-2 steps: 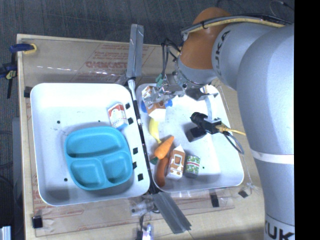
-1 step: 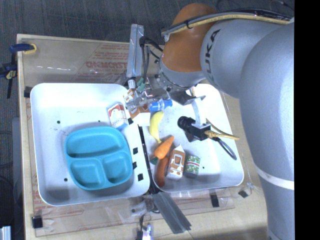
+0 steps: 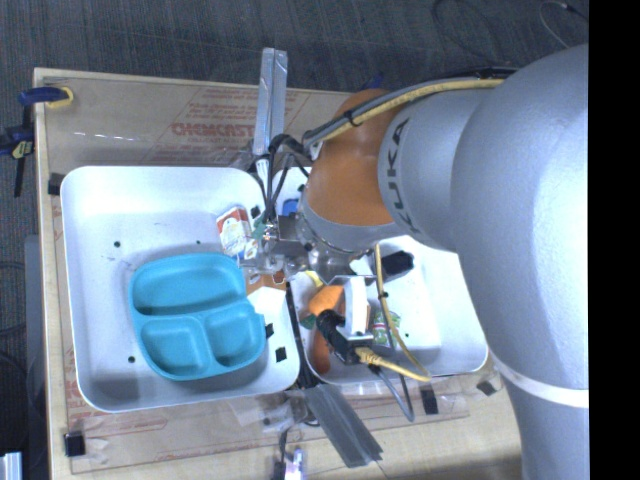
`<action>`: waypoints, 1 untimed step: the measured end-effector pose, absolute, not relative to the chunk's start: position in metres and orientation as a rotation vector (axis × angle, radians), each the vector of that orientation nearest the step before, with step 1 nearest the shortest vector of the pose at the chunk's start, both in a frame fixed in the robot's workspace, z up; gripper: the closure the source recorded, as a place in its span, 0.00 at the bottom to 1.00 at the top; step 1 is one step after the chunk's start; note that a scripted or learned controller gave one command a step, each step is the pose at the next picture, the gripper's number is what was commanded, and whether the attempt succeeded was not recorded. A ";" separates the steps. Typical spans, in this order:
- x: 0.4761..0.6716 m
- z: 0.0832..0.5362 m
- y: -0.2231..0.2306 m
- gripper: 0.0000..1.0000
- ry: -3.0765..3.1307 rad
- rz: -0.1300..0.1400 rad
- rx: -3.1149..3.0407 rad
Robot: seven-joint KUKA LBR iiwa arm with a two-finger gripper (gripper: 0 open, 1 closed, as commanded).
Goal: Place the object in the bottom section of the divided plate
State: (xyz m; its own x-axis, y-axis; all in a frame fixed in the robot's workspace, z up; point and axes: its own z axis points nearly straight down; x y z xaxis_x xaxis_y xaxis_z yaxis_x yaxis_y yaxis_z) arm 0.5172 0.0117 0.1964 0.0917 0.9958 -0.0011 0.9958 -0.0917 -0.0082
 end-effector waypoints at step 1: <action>0.517 0.197 0.011 0.00 -2.114 0.008 -2.319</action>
State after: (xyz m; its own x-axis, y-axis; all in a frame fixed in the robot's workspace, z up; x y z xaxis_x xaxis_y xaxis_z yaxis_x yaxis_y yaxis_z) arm 0.5174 0.0115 0.1967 0.0924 0.9957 -0.0013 0.9957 -0.0924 -0.0065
